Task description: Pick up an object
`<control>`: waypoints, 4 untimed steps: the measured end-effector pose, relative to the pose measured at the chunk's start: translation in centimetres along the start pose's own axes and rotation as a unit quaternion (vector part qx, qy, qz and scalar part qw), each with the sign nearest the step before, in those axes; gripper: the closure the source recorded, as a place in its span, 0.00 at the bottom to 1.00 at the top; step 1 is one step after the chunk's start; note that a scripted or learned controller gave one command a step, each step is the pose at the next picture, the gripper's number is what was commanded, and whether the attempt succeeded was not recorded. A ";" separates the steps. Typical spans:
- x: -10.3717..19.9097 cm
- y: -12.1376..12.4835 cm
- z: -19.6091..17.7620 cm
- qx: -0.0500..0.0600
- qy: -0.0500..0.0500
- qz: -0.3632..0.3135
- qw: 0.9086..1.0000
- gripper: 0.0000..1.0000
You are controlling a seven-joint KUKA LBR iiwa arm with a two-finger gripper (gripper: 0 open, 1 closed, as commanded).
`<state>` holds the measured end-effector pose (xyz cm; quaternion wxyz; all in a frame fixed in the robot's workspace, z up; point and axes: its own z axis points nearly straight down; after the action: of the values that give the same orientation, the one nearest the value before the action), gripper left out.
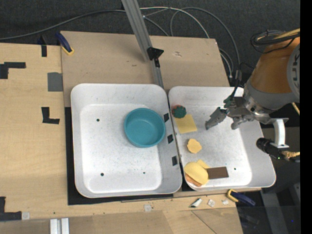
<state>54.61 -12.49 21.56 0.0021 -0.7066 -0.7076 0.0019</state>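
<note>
So far nothing is picked. The two-finger gripper [225,118] sits over the upper part of the right-hand shallow white bin [253,179], fingers spread, with nothing between them; one dark finger [213,119] points left toward the bin's items, the other [237,122] sits nearer the wrist.

Candidates, all in the right bin and lying on its floor:
- flat pale-yellow square piece [186,125], nearest to the gripper, to its left
- small dark-green round object with a red spot [180,111], just above the square
- small yellow-orange lump [194,146], mid-bin
- larger yellow rounded piece [196,172] at the bottom edge, beside a dark-brown rectangular block [217,172]

The left-hand white bin [85,179] holds a teal round bowl [144,126], well apart from the gripper.

Judgement: approach stage only. Left to do: pick a target, descend, close, lift. The flat square looks hard to pinch; the lump seems an easier grab.
</note>
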 end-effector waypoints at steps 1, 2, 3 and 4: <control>0.8 0.0 4.6 0.000 0.000 0.000 1.000 0.00; 1.6 -0.7 9.6 0.001 0.000 0.000 1.000 0.00; 1.6 -0.6 8.3 -0.001 0.001 -0.001 1.000 1.00; 2.4 0.0 2.5 -0.005 0.000 -0.001 1.000 1.00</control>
<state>54.64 -10.11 19.09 -0.0015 -0.7062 -0.7080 -0.0012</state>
